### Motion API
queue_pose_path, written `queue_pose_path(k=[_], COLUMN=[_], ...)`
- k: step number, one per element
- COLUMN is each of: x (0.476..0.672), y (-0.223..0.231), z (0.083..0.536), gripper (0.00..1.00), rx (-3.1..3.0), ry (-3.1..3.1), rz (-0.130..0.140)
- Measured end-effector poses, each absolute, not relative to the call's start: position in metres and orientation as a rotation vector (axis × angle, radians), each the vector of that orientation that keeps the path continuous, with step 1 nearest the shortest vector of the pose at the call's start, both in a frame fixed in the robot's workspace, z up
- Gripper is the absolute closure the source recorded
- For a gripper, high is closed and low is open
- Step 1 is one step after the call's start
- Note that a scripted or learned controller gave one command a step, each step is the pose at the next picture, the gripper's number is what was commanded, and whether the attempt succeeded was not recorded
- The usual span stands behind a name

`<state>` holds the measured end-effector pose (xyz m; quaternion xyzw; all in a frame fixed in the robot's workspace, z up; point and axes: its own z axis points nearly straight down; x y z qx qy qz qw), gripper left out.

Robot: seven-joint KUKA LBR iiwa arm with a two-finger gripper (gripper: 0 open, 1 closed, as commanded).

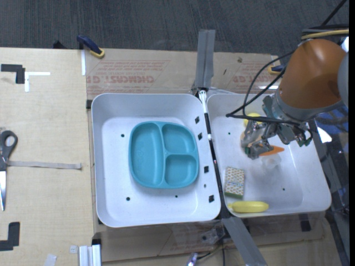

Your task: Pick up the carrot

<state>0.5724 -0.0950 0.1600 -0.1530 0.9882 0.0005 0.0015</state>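
Observation:
The carrot [272,151] is a small orange piece with a green end, in the middle of the right bin [310,195]. My gripper [255,147] hangs over it from the orange-banded wrist [310,73]. The fingers are closed on the carrot's green end, and the orange body sticks out to the right. A faint shadow lies on the bin floor just below the carrot.
A yellow banana [249,206] lies at the right bin's front edge, with a patterned sponge-like block [234,182] just behind it. A small yellow item [253,116] peeks out behind the gripper. The left bin [108,165] holds a teal divided plate [145,173]. Scissors [5,148] lie at the bench's far left.

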Motion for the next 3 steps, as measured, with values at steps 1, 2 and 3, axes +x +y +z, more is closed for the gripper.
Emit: queue_pose_path(k=[1, 2, 3], x=[0.61, 0.606, 0.479], y=[-0.096, -0.082, -0.086], z=[0.151, 0.234, 0.192], gripper=[1.0, 1.0, 1.0], rx=[0.275, 0.273, 0.12], ry=[3.124, 3.124, 3.137], rz=[0.0, 0.0, 0.0])
